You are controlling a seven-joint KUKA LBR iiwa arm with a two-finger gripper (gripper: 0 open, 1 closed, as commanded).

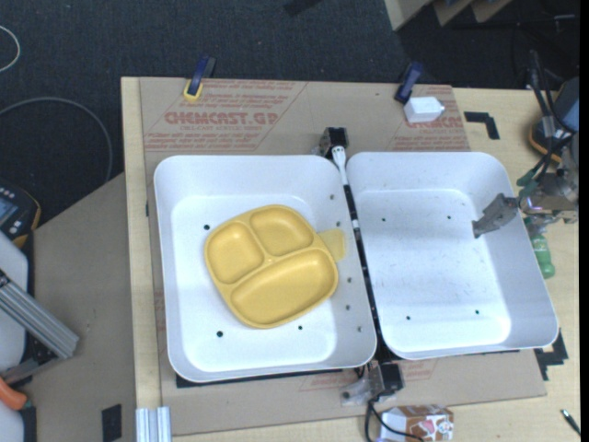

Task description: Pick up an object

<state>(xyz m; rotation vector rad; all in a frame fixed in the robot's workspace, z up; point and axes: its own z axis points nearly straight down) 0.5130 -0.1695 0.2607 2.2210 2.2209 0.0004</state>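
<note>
A yellow three-compartment plate point(270, 263) lies flat in the left white bin point(175, 191), slightly right of its middle, with a small yellow tab poking out toward the bin's right wall. My gripper point(495, 215) reaches in over the right wall of the right white bin point(433, 178), low above its floor, far from the plate. Its tip is grey and partly hidden by the wrist, and nothing shows in it. A slim green object point(544, 252) lies along the right bin's right rim just below the gripper.
The bins stand side by side on a cardboard-topped bench point(276, 113). A small white block point(423, 110) and two blue clamps point(198, 78) sit along the back edge. A black clip point(335, 142) sits between the bins at the back.
</note>
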